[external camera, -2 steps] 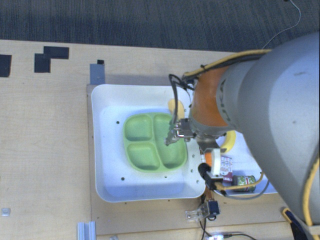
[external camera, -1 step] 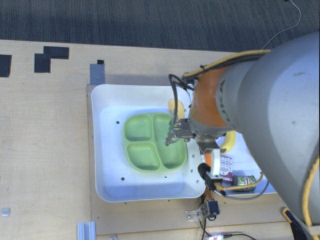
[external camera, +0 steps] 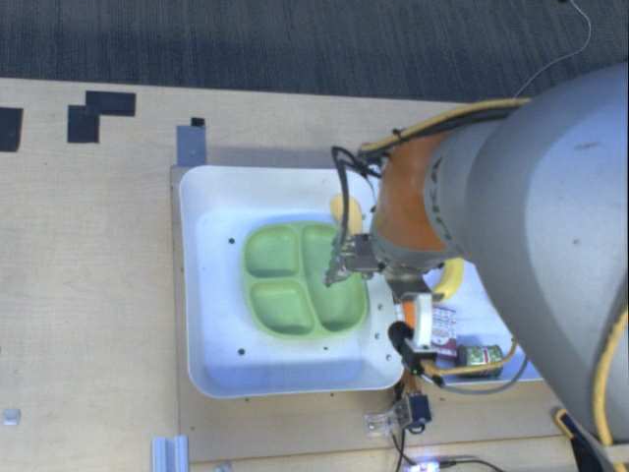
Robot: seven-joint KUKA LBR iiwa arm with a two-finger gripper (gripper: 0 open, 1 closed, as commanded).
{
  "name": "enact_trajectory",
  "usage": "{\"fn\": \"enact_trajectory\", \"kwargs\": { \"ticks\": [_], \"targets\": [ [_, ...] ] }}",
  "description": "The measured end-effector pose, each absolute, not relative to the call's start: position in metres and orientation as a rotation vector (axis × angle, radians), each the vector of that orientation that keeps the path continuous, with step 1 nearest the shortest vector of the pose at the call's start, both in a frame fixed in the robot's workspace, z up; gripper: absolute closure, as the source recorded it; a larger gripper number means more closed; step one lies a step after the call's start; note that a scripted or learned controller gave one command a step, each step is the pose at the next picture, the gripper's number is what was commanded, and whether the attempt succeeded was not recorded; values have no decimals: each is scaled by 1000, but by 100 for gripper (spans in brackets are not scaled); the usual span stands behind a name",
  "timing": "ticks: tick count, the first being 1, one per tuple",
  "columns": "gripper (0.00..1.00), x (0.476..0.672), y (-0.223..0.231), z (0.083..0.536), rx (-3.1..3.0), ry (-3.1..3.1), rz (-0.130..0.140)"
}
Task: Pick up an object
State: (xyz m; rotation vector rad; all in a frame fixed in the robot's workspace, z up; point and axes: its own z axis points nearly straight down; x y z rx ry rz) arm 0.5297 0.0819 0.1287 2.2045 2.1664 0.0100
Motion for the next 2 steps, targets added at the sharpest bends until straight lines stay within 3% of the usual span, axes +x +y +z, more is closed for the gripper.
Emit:
{"fn": "enact_trajectory", "kwargs": {
  "ticks": [2],
  "targets": [
    [0,530,82,128,2204,2167,10]
  ]
}}
